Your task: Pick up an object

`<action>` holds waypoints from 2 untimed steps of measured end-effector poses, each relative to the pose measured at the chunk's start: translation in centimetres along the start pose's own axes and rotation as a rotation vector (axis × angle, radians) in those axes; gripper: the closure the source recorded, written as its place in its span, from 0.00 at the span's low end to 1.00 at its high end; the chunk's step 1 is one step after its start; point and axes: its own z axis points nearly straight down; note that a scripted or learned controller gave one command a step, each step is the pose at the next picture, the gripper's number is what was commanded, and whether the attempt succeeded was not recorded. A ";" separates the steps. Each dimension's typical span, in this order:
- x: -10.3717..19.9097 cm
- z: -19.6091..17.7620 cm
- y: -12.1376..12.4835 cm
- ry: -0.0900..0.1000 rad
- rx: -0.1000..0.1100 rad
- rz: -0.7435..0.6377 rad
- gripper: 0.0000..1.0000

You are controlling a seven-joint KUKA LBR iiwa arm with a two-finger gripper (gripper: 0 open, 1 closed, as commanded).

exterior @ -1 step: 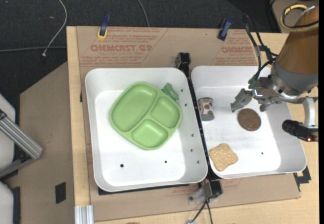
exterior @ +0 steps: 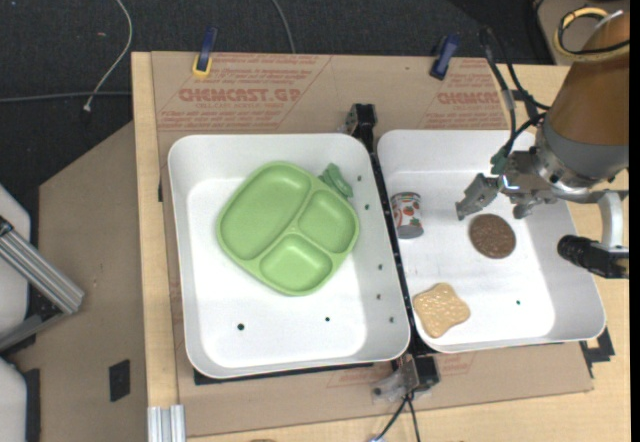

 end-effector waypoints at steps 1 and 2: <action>-0.4 5.9 0.0 0.000 0.000 0.001 0.00; 0.2 10.3 -0.3 0.001 0.005 0.001 0.00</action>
